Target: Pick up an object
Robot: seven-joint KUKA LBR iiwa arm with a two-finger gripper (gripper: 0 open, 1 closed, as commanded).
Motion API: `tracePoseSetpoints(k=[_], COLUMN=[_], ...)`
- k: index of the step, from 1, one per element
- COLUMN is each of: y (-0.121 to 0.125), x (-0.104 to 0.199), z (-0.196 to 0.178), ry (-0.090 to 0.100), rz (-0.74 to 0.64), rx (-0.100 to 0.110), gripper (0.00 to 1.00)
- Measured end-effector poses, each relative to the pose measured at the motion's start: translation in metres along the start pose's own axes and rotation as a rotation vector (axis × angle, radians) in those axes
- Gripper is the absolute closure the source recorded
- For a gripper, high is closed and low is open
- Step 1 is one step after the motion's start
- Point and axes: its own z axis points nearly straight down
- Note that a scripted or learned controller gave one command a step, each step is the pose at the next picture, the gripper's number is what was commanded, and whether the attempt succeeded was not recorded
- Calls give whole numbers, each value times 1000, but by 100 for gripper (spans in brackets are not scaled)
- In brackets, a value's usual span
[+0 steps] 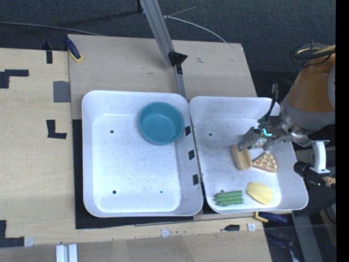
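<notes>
just below the jaws [252, 141], bread roll [241, 158]

I see two bins side by side on the bench [32, 146]. The left bin [103, 195] holds a bowl [160, 123] at its far right corner. In the right bin [218, 113], bread [241, 158] lies just left of a pizza slice [265, 162]; nearer me, beans [228, 197] lie left of a potato [259, 192].
</notes>
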Motion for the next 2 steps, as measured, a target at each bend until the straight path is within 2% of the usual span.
tracePoseSetpoints(k=[1, 2], y=[0, -11], x=[0, 4], z=[0, 55], ry=[0, 1], rz=[0, 2], rx=[-1, 5], gripper=[0, 0])
